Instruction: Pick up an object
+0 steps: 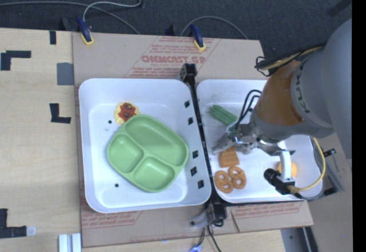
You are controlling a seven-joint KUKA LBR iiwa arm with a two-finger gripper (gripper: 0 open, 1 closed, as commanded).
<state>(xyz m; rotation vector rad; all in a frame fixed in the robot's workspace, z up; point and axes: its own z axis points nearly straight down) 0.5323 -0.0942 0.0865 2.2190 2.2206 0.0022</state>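
Camera view: the tool hangs low in the right bin, beside its left wall; whether it is apart or together I cannot tell. A cracker lies just below it, pretzels toward the bin's front-left corner, a green bean behind.

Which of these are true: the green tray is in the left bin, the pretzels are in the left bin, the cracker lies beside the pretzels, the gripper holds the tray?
1. The green tray is in the left bin. True.
2. The pretzels are in the left bin. False: they lie in the right bin.
3. The cracker lies beside the pretzels. True.
4. The gripper holds the tray. False: it is over the right bin, near the cracker.
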